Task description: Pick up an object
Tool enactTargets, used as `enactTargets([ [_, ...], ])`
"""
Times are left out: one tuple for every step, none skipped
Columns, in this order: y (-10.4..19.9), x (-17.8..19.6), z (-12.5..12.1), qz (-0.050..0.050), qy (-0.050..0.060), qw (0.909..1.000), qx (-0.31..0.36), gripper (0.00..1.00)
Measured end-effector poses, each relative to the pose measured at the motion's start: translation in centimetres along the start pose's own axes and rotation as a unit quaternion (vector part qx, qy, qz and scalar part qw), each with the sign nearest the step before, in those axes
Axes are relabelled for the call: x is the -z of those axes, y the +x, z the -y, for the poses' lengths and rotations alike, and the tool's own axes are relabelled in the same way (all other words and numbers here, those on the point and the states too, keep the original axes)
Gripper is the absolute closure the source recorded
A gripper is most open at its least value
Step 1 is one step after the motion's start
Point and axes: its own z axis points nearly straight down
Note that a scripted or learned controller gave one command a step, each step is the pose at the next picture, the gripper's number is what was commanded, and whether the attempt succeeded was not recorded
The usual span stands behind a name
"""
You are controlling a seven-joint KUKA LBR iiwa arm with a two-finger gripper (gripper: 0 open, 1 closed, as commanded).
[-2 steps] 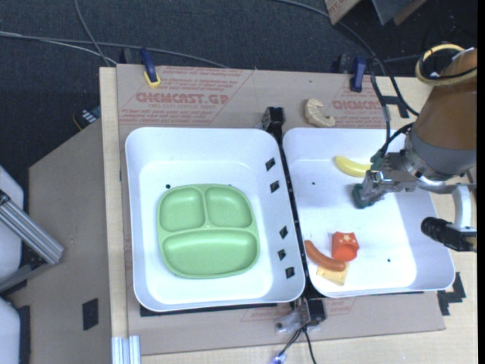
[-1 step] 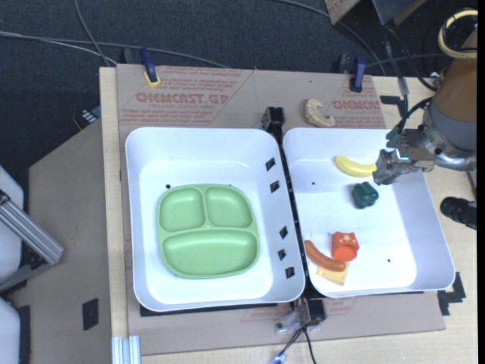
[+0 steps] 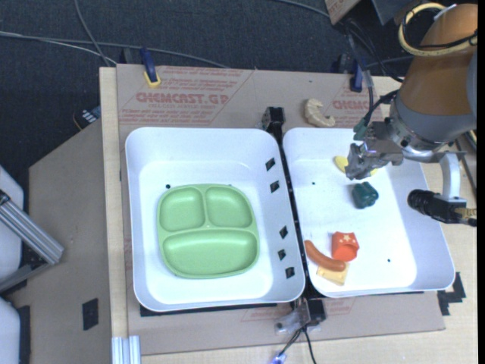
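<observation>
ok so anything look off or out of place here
One thing: a small beige object lies on the cardboard behind the right bin, outside both bins. The rest sits inside: a green divided tray in the left bin; a teal piece, red block and sausage-like piece in the right.

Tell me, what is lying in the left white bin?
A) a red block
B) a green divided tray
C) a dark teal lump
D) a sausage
B: the green divided tray lies in the left bin; the other small things lie in the right bin.
</observation>
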Motion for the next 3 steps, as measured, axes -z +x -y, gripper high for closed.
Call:
enactTargets([
  [5.5,-1.5,-2.5,0.0,0.0,1.0,0.0,1.0],
  [10.1,-3.3,-5.5,0.0,0.0,1.0,0.0,1.0],
  [15.1,-3.1,-9.2,0.0,-0.001,1.0,0.0,1.0],
])
